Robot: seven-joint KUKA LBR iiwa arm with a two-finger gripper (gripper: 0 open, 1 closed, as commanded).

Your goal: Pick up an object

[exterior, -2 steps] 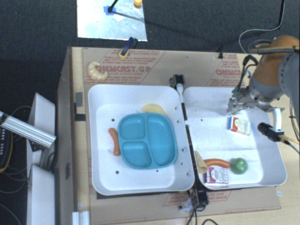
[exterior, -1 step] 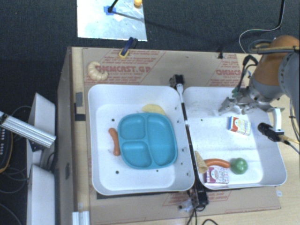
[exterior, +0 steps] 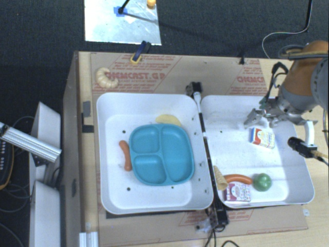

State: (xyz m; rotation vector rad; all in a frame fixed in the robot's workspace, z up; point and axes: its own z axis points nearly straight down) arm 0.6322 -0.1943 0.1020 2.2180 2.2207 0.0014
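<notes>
My gripper [exterior: 263,117] hangs over the back of the right bin [exterior: 298,161], with its fingers spread and nothing between them. A small white carton with red and blue print [exterior: 262,137] lies just in front of it and apart from it. At the bin's front lie an orange-red sausage [exterior: 238,179], a green ball [exterior: 262,182], a cone [exterior: 220,177] and a red and white carton [exterior: 237,192].
The left bin [exterior: 110,138] holds a blue divided plate [exterior: 161,154], a sausage [exterior: 125,155] to its left and a pale yellow piece [exterior: 168,120] behind it. A black divider clip [exterior: 195,89] sits between the bins. A beige curled toy [exterior: 107,76] lies on the bench.
</notes>
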